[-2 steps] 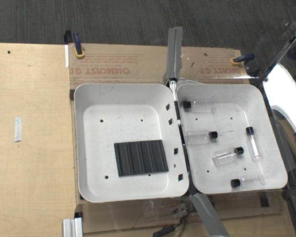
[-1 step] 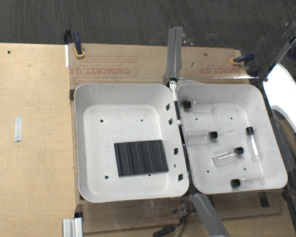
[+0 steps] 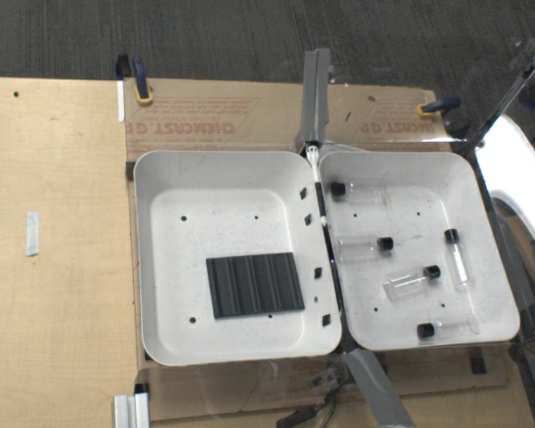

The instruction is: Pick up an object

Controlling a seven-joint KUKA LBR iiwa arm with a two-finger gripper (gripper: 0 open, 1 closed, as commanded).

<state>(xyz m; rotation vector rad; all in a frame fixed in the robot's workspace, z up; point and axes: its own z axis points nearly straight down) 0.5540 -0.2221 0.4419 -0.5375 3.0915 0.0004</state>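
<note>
Vials: five small clear tubes with black caps lie flat in the right bin (image 3: 481, 194); I read them as my candidates for the pick.
Vial, upper left (image 3: 357, 191): cap toward the divider, close to the bin wall; I judge it awkward to reach.
Vial, middle left (image 3: 366, 246): lies crosswise, cap at its right end, clear of the wall.
Vial, centre (image 3: 412, 280): lies at a slight slant, cap at upper right, with free floor on both long sides; I judge it the best target.
Vial, right (image 3: 456, 255): lies lengthwise, cap at the top, near the centre one.
Vial, bottom (image 3: 446, 328): close to the lower rim.
Black ribbed tray (image 3: 254, 284): flat in the left bin (image 3: 160, 185), broad and low; I judge it hard to pinch.
Hand: I cannot tell its state from this view.
Approach, my judgement: come straight down over the centre vial's middle, closing across its short width so it cannot roll away.
Risk: clear round glass may slip or spin.
Counter (image 3: 53, 194): pale board beside the bins.
</note>
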